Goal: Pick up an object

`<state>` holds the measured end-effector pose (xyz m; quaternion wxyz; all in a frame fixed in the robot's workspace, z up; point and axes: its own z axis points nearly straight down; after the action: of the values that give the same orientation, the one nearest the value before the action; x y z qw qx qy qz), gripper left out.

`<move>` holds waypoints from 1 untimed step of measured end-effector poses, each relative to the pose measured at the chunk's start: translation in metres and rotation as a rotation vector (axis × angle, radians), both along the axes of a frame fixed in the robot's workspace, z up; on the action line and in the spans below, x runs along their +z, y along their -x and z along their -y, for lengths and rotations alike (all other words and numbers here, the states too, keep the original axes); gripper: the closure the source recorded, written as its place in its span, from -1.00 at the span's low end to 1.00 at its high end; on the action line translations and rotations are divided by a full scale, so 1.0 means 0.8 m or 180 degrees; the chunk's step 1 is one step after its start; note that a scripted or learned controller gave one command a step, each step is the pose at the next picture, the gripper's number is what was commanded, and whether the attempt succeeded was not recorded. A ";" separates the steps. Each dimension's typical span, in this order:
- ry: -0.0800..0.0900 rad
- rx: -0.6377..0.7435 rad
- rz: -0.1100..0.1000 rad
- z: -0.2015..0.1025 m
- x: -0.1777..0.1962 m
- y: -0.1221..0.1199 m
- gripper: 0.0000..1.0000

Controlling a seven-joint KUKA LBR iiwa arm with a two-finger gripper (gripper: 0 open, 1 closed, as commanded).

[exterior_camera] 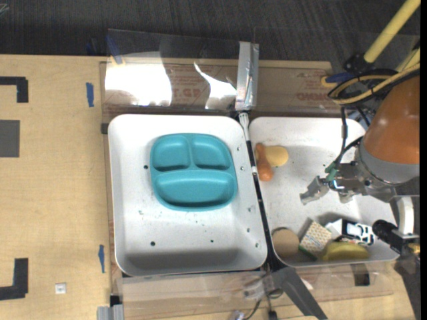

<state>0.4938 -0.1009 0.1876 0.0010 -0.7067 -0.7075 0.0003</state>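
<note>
My gripper hangs over the middle of the right bin, reaching in from the right. It is open, with nothing between the fingers. An orange carrot-like piece and a yellow lump lie to its left by the bin's left wall. Along the front wall below it lie a brown round object, a patterned block, a yellow banana and a small black-and-white toy. None of them touches the gripper.
The left bin holds a teal divided plate. A ridge separates the two bins. Yellow and black cables lie behind the right bin, above the arm's orange band.
</note>
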 end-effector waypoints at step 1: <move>-0.0001 0.0001 0.0007 -0.001 0.012 -0.001 1.00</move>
<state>0.4948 -0.1004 0.1974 0.0004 -0.7066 -0.7077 -0.0005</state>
